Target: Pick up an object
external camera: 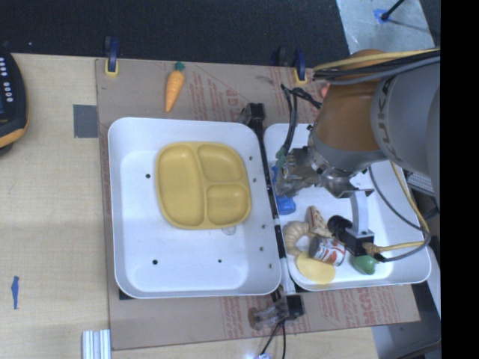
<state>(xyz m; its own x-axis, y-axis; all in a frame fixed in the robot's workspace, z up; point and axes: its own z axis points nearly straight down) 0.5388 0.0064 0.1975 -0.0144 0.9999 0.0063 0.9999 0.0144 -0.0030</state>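
Objects for picking sit bunched at the near end of the right bin [408,275]: a croissant-looking pastry [297,232], a small can [327,252], a yellow piece [315,269], a green bit [364,263], plus something blue [285,205] by the divider. Biggest thing around is the grey arm [382,118], hanging over that bin. The left bin [135,268] has a yellow divided plate [202,184]. A toy carrot [174,87] lies on the cardboard beyond. The gripper [299,172] is probably that dark cluster; can't tell its grip.

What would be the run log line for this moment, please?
arm: over right bin | pincer: among toys | grasp: unconfirmed | yellow tray: in left bin | carrot: outside bins
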